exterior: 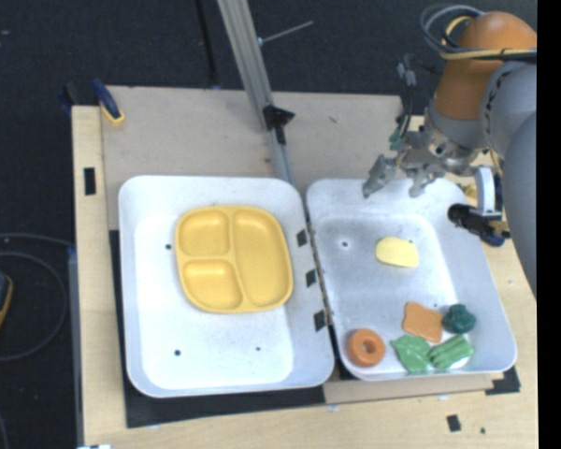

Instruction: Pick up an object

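Pincer (pixel 394 177) open, nothing held, above right bin's (pixel 477 279) far edge. Yellow piece (pixel 396 252) looks light, smooth, slippery; grip across narrow width.

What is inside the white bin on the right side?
The right bin holds a pale yellow piece, an orange ring, a tan piece, a dark green piece and two light green pieces. Anything beneath them is covered.

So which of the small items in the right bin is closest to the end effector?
The pale yellow piece, lying alone mid-bin below the end effector. The orange ring, tan piece and green items cluster at the bin's near edge.
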`<state>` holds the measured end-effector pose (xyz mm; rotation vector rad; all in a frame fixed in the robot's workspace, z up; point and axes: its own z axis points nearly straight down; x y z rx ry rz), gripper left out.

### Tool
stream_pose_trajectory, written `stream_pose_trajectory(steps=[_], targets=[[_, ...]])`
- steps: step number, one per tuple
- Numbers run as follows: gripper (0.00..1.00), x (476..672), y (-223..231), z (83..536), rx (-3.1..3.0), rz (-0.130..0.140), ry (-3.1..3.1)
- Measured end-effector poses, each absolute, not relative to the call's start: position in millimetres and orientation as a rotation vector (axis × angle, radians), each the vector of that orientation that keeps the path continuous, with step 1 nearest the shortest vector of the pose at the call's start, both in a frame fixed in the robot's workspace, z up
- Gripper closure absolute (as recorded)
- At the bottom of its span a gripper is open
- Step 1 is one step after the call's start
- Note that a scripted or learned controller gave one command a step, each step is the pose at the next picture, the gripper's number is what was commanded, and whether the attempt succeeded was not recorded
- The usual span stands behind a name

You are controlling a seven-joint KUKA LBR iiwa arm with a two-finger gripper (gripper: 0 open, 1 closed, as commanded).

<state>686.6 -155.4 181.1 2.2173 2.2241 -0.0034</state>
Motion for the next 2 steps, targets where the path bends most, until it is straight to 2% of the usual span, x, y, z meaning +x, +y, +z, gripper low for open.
stream_pose_trajectory(steps=[2], targets=[[0.00, 684.6, -162, 100, 2.217, -0.003, 2.224]])
